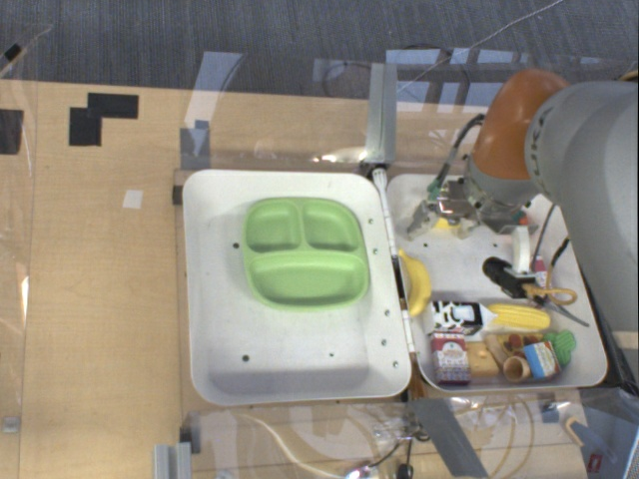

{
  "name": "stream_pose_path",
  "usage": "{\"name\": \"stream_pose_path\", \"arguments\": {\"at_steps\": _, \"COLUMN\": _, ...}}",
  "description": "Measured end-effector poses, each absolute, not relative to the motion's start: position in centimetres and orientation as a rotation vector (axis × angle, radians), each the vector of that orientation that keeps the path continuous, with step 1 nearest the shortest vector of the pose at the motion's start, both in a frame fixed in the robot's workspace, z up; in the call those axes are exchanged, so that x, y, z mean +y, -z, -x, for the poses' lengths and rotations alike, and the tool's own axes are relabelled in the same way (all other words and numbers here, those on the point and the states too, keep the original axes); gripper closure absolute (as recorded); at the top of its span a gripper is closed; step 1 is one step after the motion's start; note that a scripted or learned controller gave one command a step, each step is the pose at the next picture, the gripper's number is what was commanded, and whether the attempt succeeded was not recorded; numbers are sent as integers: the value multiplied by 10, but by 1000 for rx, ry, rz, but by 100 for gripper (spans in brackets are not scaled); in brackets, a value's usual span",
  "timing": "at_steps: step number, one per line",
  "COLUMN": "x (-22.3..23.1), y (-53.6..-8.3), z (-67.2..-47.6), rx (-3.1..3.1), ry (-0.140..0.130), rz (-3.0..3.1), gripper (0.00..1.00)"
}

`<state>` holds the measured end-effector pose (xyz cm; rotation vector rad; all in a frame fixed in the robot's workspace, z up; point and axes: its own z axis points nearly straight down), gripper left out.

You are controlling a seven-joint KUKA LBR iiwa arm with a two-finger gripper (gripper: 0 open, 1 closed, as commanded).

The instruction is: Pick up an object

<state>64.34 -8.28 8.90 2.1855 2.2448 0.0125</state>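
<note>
The arm (589,168) is cut off by the right edge and hides the far right corner of the right bin (449,263). The gripper (436,215) is blurred, its detail unreadable. The red box (451,357) has an illegible label. Small items (537,359) crowding the near right corner overlap and are too small to identify. The surface (90,267) runs off the left edge.
</note>
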Motion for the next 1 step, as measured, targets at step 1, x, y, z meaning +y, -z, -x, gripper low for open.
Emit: {"name": "stream_pose_path", "arguments": {"at_steps": 1, "x": -85, "y": -91, "z": -557, "rx": 2264, "ry": -15, "rz": -2165, "gripper": 0}}
